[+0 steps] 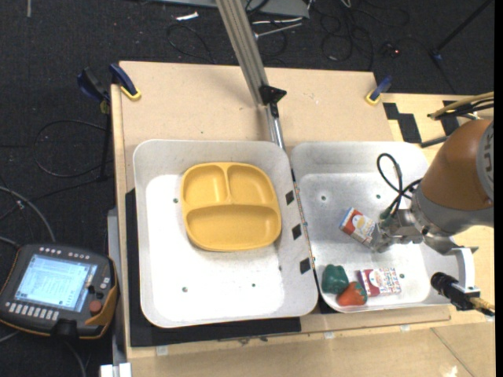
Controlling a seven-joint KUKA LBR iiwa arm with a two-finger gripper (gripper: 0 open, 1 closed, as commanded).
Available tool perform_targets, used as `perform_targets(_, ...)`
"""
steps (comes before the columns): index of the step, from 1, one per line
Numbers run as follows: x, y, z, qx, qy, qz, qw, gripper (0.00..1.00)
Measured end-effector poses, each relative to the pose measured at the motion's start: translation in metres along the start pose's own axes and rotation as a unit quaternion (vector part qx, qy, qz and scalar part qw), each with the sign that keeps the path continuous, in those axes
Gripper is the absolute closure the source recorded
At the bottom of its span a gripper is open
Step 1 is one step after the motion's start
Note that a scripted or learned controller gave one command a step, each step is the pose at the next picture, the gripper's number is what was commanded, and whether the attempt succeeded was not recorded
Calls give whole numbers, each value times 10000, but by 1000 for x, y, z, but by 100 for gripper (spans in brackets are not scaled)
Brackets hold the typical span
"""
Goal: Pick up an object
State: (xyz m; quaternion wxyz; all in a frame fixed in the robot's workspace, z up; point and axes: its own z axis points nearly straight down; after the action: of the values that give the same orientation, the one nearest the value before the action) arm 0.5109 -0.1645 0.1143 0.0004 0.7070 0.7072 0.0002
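down at the near edge of the right bin point(314, 163) sit three small things in a huddle: a dark green piece point(335, 276), a red one point(353, 294) just beside and a little in front of it, and a small red-and-white carton point(380, 281) lying flat, touching the red piece on its right. off on the floor at the near left a teach pendant point(55, 287) glows with its screen lit.

a bit further in, roughly mid-bin, a second little carton point(357, 225), white with red and orange print, lies tilted. the gripper point(385, 235) is down right next to it on its right side, close enough that it looks to touch the carton's edge, but i can't tell how the tool is set or whether it has anything pinched. the arm point(464, 175) bulks in from the right with its orange band, a black cable point(391, 175) looping above the wrist.

the left bin point(149, 210) holds a yellow divided plate point(231, 206), three compartments, sitting toward the bin's far half, well apart from the cartons.

beyond both bins the tan bench top point(196, 100) runs back, with a slanted metal pole point(245, 42) rising from between the bins and yellow-and-blue clamps point(126, 83) at its far corners.
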Motion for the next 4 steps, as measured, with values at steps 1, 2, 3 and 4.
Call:
perform_targets(1, -6, 2, -44, -17, -7, -7, 10000, 100)
perform_targets(2, -7, 5, -107, -34, -13, -13, 10000, 100)
perform_targets(3, -7, 6, -138, -19, -10, -15, 10000, 100)
perform_targets(4, 47, 15, -144, -9, 7, -43, 10000, 100)
